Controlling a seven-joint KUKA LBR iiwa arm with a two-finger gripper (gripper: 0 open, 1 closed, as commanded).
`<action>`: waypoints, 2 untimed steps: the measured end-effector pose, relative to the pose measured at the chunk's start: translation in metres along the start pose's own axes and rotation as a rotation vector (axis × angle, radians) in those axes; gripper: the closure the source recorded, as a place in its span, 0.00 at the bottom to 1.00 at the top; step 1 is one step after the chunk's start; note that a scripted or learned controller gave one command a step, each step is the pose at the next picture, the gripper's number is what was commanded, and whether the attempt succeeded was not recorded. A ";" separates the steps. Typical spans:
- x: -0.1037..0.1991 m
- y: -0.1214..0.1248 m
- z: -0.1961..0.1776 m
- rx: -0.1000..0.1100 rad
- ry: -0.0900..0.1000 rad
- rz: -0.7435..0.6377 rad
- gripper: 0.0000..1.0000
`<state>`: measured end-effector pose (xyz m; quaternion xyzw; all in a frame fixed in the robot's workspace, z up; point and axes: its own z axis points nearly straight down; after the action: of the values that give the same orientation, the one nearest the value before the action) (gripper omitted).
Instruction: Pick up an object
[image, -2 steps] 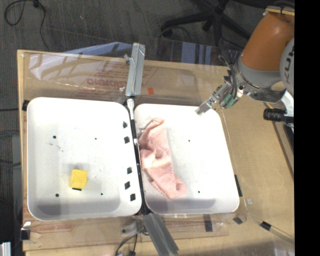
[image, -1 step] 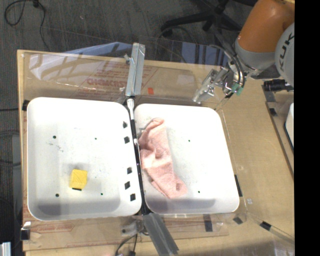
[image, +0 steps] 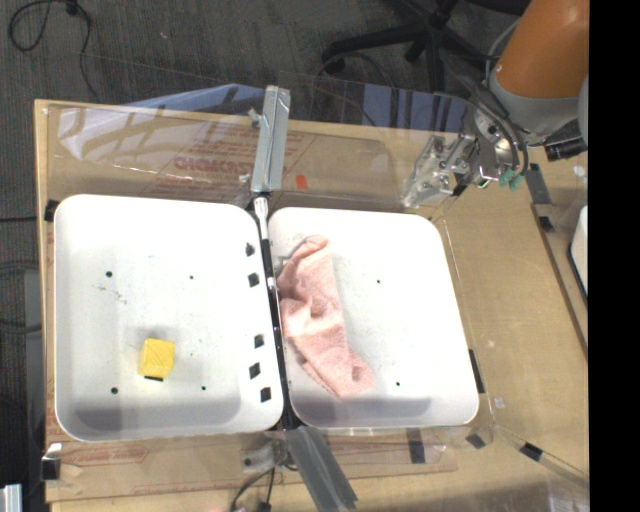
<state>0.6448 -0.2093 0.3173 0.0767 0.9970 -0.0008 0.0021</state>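
A crumpled pink cloth (image: 318, 318) lies in the right bin (image: 430, 300), against its left wall. A small yellow block (image: 157, 358) rests in the left bin (image: 120, 250), toward the front. My gripper (image: 437, 177) hangs above the bench just past the right bin's back right corner, well away from both objects. Nothing shows between its fingers.
A metal divider bar (image: 268, 140) runs back from the seam between the bins. Clear plastic sheeting (image: 160, 140) covers the bench behind the bins. The wooden bench top (image: 520, 300) stretches to the right of the right bin.
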 end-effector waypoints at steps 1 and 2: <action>0.050 -0.002 0.069 -0.002 0.006 -0.066 1.00; -0.008 0.002 0.016 -0.001 0.000 -0.366 1.00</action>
<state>0.6535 -0.2082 0.3016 -0.1057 0.9944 -0.0007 0.0019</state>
